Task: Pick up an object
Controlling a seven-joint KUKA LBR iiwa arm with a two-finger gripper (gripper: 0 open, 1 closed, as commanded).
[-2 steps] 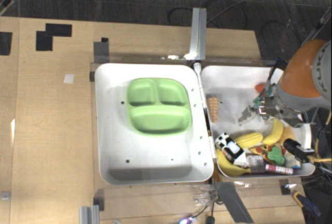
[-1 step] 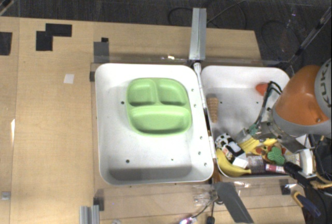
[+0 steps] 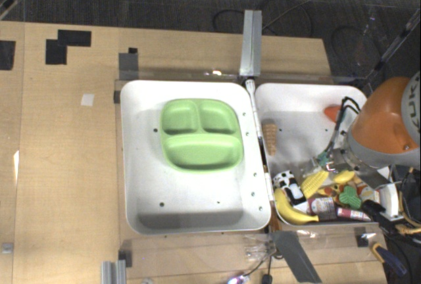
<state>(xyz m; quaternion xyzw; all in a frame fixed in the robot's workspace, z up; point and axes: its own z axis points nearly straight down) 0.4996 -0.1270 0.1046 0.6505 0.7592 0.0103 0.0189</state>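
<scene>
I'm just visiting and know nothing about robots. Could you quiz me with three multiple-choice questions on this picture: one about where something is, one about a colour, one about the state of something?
1. Where does the green divided tray lie?
A. In the left bin
B. In the right bin
C. On the wooden bench outside the bins

2. What colour is the band on the arm above its wrist?
A. Blue
B. Orange
C. White

3. How do the toys in the right bin lie?
A. Spread evenly over the floor
B. Stacked in a neat tower
C. Heaped in the near corner

Answers:
1. A: the tray sits in the middle of the left bin, alone.
2. B: the rounded part at the right edge is orange.
3. C: the banana and the other small things crowd the near corner.
</scene>
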